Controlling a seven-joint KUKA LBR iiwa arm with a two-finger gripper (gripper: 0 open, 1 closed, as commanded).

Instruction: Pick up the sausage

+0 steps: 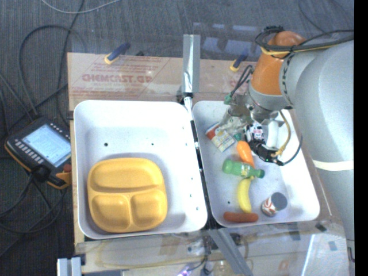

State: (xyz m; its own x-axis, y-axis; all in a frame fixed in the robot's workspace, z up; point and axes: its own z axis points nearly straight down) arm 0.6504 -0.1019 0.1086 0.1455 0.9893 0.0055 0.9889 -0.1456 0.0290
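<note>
- Sausage (241, 217) lies at the near edge of the right bin (299, 209), we note, just below the banana (244, 195).
- We see the end effector (241, 119) at that bin's far end, over a clear packet (225, 135); we cannot tell its grip state.
- We find a yellow tray (126, 195) in the bin left of the right bin.

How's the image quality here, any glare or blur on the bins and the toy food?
Camera view: lighting is even and soft; the white right bin looks bright but not blown out. The yellow divided tray casts a faint shadow in the left bin. The picture is slightly soft overall, so the sausage and banana lack fine detail. The gripper area is cluttered and hard to read.
</note>
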